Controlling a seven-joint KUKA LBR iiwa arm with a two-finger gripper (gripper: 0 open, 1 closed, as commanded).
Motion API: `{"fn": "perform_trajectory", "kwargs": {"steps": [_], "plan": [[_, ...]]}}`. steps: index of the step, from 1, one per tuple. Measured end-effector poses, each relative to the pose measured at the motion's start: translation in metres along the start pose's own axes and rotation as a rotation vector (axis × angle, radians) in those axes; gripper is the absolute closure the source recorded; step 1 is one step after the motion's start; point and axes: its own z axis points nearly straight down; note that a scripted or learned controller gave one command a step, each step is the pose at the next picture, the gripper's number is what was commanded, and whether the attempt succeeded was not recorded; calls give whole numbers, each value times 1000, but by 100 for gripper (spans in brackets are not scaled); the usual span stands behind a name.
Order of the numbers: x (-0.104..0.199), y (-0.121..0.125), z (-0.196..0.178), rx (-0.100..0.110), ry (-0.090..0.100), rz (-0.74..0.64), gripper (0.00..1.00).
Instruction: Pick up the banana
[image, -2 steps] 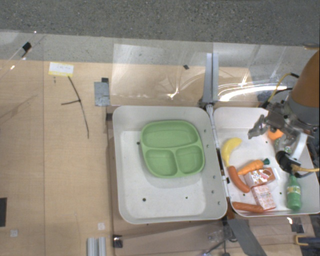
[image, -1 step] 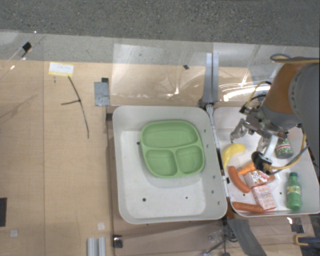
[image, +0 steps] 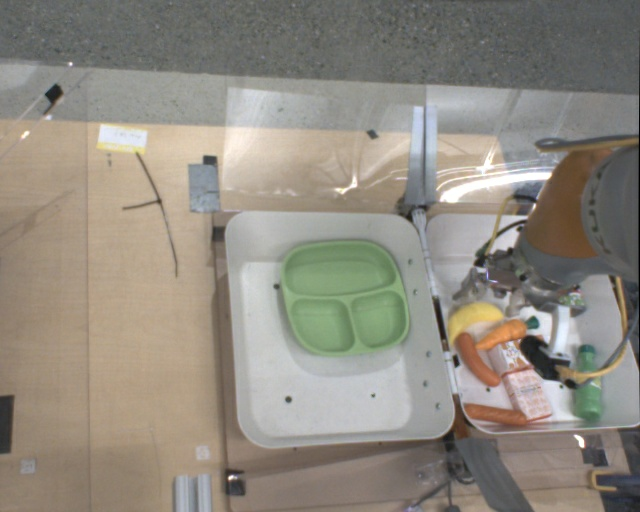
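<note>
The banana (image: 474, 322), a short yellow rounded piece, lies at the left side of the right bin (image: 612, 300), close to the wall between the two bins. My gripper (image: 490, 283) hangs just above and slightly behind the banana, under the grey and orange arm (image: 580, 215) that comes in from the right. Nothing shows between gripper and banana that would tell contact.
An orange carrot (image: 502, 335) and an orange sausage-like piece (image: 478, 362) lie against the banana's near side. Nearby sit a red and white carton (image: 527, 392), another carrot (image: 496, 413) and a green bottle (image: 588, 396). The left bin (image: 260, 400) holds a green divided plate (image: 345, 297).
</note>
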Motion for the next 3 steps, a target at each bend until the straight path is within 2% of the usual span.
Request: {"fn": "perform_trajectory", "kwargs": {"steps": [1,2,3], "plan": [[11,-7,-101,-2,0,341,0],[-5,-58,-100,0,0,168,0],[37,-43,-101,-4,0,-244,0]]}}
